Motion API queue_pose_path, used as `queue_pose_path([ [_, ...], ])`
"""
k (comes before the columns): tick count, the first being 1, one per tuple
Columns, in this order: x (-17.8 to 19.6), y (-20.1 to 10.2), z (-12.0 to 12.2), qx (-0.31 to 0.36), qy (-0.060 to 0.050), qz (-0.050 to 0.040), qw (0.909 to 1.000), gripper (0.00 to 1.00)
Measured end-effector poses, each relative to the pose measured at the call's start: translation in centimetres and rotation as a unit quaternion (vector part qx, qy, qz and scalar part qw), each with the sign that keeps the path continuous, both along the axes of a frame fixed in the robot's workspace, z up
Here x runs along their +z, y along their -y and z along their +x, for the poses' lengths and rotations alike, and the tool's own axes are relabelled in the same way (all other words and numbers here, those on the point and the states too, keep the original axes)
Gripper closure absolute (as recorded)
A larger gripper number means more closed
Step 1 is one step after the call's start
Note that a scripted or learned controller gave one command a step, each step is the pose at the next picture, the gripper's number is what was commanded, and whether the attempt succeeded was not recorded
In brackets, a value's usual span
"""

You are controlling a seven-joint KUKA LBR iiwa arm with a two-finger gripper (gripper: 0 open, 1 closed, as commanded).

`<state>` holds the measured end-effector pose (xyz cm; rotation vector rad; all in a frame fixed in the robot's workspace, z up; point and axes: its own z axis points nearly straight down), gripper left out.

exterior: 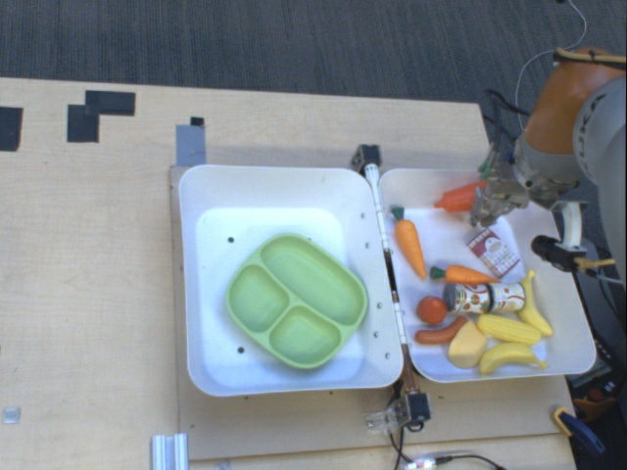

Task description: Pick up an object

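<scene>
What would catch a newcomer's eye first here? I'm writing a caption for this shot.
The green divided plate lies alone in the left bin, bright against the white. The right bin holds a crowd of toy food: a carrot, a tomato and yellow bananas near its front. The grey arm's tool hangs over that bin's far side.

Pale, matt wood-grain counter (88,262) under two smooth white plastic bins (284,189), faintly glossy. Soft-sheen green plastic divided plate (297,302). Glossy plastic toy carrot (410,248), bananas (509,329) and tomato (431,309) (moulded, by the look). Dark ribbed carpet (294,27) beyond.
</scene>
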<state>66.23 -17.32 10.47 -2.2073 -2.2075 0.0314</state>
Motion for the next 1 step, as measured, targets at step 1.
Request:
queue_pose_path([
  [1,0.60,0.04,-0.20,0.001,0.005,0.0013,1.0000,1.00],
])
